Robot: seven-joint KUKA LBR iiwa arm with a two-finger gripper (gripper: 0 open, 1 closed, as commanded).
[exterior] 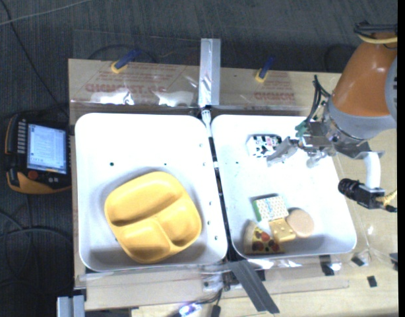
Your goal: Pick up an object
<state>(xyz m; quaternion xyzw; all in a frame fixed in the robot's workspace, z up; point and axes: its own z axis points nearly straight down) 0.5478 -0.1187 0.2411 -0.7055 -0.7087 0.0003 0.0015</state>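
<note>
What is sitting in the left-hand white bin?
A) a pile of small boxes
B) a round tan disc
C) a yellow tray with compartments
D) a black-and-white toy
C: the yellow divided tray lies alone in the left bin; the small items are all in the right bin.

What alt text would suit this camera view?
The grey-and-orange arm's gripper hovers over the right bin, beside a small black-and-white object. Several small items cluster at that bin's near edge; the left bin holds a yellow divided tray.
</note>
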